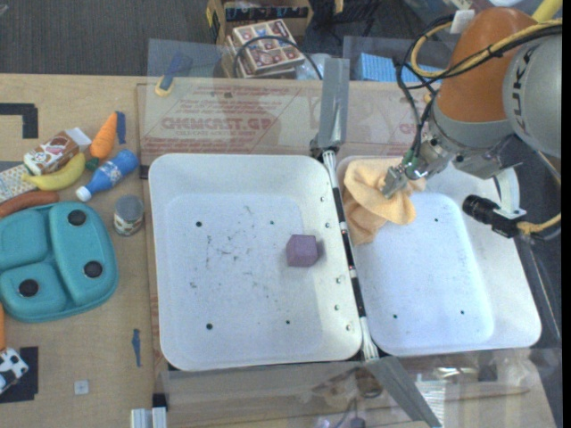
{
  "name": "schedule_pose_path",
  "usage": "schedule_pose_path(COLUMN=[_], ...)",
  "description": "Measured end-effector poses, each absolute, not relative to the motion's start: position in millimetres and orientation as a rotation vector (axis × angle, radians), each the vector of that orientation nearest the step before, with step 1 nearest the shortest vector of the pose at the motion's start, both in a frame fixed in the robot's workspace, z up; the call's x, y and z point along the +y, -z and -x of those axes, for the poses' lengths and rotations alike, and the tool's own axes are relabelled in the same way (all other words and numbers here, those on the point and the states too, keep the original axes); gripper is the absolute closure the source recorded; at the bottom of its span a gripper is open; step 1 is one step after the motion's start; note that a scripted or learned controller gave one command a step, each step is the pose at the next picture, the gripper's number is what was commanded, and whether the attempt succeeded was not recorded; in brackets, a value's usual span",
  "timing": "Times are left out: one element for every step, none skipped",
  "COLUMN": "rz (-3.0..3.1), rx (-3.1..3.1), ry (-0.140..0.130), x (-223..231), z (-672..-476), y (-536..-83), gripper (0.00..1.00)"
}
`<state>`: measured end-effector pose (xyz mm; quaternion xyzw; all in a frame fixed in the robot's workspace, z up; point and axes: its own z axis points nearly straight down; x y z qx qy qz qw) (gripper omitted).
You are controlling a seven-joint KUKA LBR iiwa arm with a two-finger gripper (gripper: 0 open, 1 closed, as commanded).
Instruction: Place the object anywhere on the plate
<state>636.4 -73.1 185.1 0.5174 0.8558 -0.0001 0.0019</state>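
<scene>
The gripper (395, 184) jaws pinch a soft, crumpled yellow cloth (375, 205) in the right bin (464, 328); a purple cube (302, 251) sits in the left bin (178, 239).

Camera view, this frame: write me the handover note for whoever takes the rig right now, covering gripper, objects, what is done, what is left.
Gripper: down at the upper left corner of the right bin, on the yellow cloth; the view does not settle its grip.
Yellow cloth: bunched in that corner, against the divider between the bins.
Purple block: lying free near the middle of the left bin.
Done: no object visibly placed yet.
Left: I cannot identify a plate here; confirm the target, then secure and place the object.
</scene>
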Motion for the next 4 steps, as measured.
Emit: schedule_pose_path(rz=[-1.894,-2.294,-2.614,-2.830], rx=[2.503,2.139,1.737,1.360], ry=[0.001,0.000,0.002,0.002], x=[-95,-160,-212,-213], z=[-667.3,-667.6,-657.2,-667.2], y=[-381,-435,-434,-434], gripper=[1.00,1.00,1.00,1.00])
